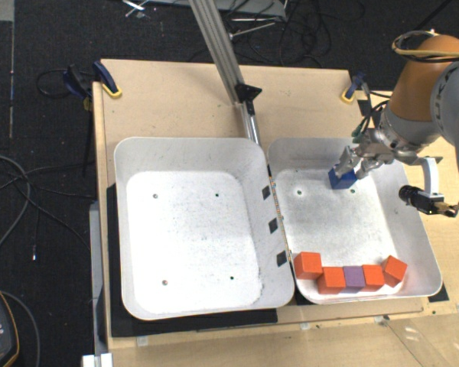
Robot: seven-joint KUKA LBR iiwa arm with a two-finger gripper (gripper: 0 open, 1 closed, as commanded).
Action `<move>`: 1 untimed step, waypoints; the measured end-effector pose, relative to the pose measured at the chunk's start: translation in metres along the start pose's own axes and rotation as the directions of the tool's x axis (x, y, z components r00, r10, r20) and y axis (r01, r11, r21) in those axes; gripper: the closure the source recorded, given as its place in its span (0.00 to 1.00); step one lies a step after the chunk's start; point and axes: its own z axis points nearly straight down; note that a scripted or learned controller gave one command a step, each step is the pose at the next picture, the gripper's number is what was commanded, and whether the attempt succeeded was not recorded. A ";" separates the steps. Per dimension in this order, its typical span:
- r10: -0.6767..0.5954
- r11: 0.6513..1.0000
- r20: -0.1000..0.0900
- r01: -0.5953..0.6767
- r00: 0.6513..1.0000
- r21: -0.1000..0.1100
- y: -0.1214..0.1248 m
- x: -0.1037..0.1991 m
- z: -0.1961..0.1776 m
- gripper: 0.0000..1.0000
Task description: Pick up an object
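Note:
In the right bin (413, 239) my gripper (347, 168) reaches in from the right over the far part of the floor. A small blue block (340, 178) sits between its fingertips, and the fingers are shut on it. Along the same bin's near wall lies a row of blocks: an orange one (308, 263) at the left, another orange one (333, 279), a purple one (353, 277), then two more orange ones (372, 275) (395, 269).
The left bin (130, 205) lies beside the right one, with a shared ridge (269, 205) between them. A slanted metal pole (218, 40) rises from the bench at the back. Clamps (107, 82) (356, 86) sit at the bench's far corners.

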 end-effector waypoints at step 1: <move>-0.005 1.000 -0.003 0.005 1.000 -0.007 0.003 0.071 -0.118 1.00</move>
